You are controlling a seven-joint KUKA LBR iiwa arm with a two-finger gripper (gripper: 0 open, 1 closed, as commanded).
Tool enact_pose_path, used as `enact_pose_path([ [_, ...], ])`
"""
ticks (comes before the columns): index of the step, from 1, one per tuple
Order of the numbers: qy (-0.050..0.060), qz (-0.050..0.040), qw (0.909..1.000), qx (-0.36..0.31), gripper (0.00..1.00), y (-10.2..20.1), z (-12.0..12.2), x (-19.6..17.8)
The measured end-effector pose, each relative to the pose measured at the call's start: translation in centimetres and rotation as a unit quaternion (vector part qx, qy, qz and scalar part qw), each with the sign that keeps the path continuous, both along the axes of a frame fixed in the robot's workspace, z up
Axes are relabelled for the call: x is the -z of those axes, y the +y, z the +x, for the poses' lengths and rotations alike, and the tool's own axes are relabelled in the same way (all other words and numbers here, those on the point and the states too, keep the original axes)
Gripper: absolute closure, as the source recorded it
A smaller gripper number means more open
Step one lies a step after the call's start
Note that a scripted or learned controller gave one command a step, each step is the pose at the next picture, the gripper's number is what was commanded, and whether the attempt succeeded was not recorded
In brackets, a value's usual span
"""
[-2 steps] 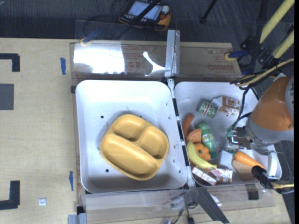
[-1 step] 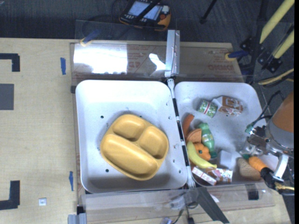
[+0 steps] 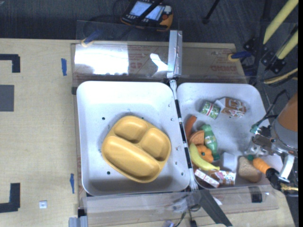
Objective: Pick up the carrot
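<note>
The arm (image 3: pixel 289 126) enters at the right rim of the right bin (image 3: pixel 246 91), its wrist lowered over the bin's near-right corner. The gripper (image 3: pixel 271 163) sits at that corner; whether it is open or closed cannot be determined. The carrot (image 3: pixel 261 164), an orange piece, lies in the same corner against the gripper, beside a brown bread piece (image 3: pixel 248 169). A yellow banana (image 3: pixel 202 159) lies along the bin's left wall.

Bread loaf (image 3: pixel 136 148) in left bin (image 3: pixel 90 103)
</note>
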State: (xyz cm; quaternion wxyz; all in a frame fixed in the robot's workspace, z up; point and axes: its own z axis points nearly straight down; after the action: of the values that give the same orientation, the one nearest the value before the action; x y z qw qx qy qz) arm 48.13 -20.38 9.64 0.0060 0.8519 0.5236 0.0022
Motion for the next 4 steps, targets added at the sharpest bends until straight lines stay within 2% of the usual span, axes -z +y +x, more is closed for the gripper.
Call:
enact_pose_path([
  [1,0.005,0.0033,0.999,0.044,1.0,-0.5,1.8,0.8],
  [2,0.003,0.0015,0.9777,-0.21,1.0,2.6,0.0,0.9],
  [3,0.003,0.0011,0.9778,-0.209,0.0,2.5,0.0,1.0],
  [4,0.002,0.0005,0.9779,-0.209,1.0,2.6,0.1,0.0],
])
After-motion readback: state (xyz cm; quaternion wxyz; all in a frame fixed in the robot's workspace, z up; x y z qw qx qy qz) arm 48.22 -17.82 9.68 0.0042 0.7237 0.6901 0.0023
